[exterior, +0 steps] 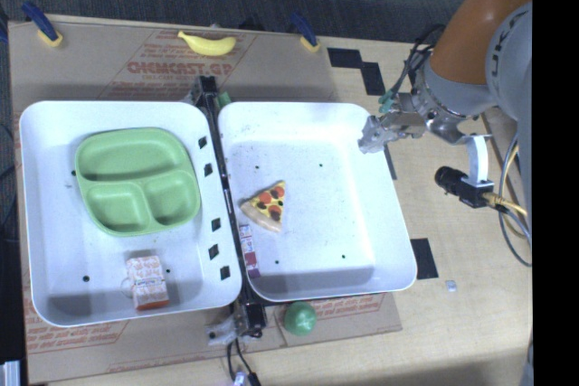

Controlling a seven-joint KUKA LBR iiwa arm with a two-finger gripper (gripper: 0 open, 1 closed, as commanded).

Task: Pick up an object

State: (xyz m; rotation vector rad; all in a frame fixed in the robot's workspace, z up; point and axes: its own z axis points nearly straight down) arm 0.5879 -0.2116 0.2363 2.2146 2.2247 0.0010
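Currently listed: pizza slice (267, 205) lying at left side of right bin (384, 221); gripper (374, 136) poised over that bin's upper right rim, finger state impossible to tell; green tray (136, 181) in left bin (41, 221).

Left bin (36, 194): divided tray (136, 181) behind, small packet (147, 280) in front.
Right bin (362, 221): pizza slice (267, 205) near its left wall.
Bench: banana (207, 42) behind bins, ball (299, 318) in front.
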